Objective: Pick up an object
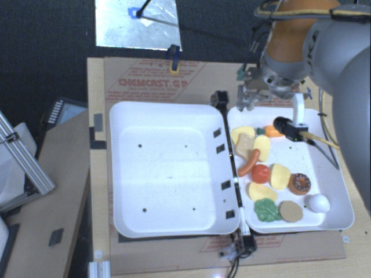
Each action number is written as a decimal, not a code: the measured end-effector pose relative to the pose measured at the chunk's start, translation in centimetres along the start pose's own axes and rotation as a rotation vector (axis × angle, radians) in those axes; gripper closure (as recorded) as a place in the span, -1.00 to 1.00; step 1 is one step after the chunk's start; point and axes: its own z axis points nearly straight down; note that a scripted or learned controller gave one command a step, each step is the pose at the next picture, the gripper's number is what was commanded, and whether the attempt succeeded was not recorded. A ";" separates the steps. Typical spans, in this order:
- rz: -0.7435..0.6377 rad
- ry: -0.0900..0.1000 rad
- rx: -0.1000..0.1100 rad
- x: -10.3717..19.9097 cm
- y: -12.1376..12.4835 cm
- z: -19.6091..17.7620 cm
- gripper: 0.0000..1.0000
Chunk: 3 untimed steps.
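Observation:
My gripper (247, 102) hangs over the far left corner of the right bin (336, 178), open with nothing between its fingers. The bin holds several toy foods. Just below the gripper lie a yellow wedge (242, 134), a tan bread slice (244, 146) and an orange carrot piece (273, 132). Further toward the front are a red chili (249, 162), a tomato (261, 173), a lemon-yellow piece (280, 176), a chocolate donut (300, 183), a green broccoli (266, 209), a brown cookie (291, 211) and a white egg (317, 202).
The left bin (168, 167) sits beside the right one, joined to it by a black-clipped divider (231, 155). Both rest on a cardboard sheet (151, 80). A shiny foil square (136, 16) lies behind, and a metal frame (23, 161) stands at far left.

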 end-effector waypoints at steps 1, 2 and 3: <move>-0.003 0.004 0.007 7.5 1.7 -2.2 1.00; -0.003 0.004 0.010 15.4 1.5 -2.0 1.00; -0.003 0.004 0.014 23.3 -0.6 0.1 1.00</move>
